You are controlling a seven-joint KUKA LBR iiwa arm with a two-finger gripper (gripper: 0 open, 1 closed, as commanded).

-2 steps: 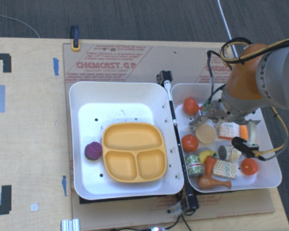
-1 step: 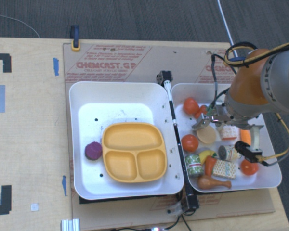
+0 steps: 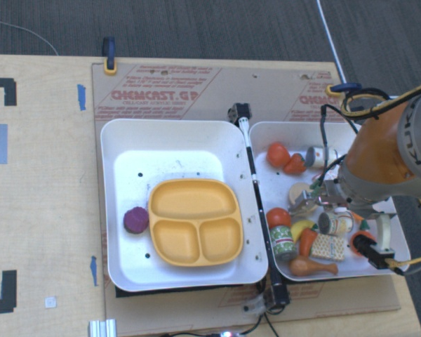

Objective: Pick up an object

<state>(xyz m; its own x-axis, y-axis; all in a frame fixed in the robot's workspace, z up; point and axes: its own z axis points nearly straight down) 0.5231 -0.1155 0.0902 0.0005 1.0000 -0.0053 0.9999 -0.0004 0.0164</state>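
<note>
Hovering gripper [image 3: 310, 201] over glossy, perhaps plastic, toys [image 3: 305, 241].

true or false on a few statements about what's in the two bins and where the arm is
1. The yellow divided tray sits in the left bin. True.
2. The purple object lies inside a tray compartment. False: it lies on the bin floor, left of the tray.
3. The gripper is over the right bin. True.
4. The red tomato is in the left bin. False: it is in the right bin.
</note>
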